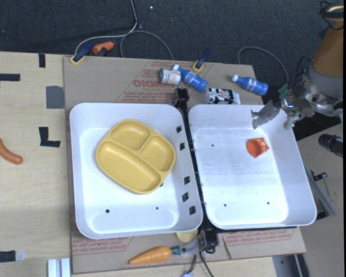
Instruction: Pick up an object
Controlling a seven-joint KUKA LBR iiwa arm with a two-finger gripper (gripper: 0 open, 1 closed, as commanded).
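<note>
The grey two-finger gripper (pixel 272 115) hangs over the upper right rim of the right shallow white bin (pixel 294 172); whether its jaws stand apart or together cannot be told. Nothing shows between them. Just below and left lies the small orange-red block (pixel 257 147) on the bin floor near the back wall, well clear of every rim, with bare floor all round; it is too squat to show a long axis. The left shallow white bin (pixel 83 172) bears a yellow divided plastic plate (pixel 135 155). Red print on the brown cardboard sheet (pixel 127 82) under the bins is partly hidden and unreadable. Behind lie two blue-and-white bottles (pixel 191 78) (pixel 249 84), labels too small to read.
</note>
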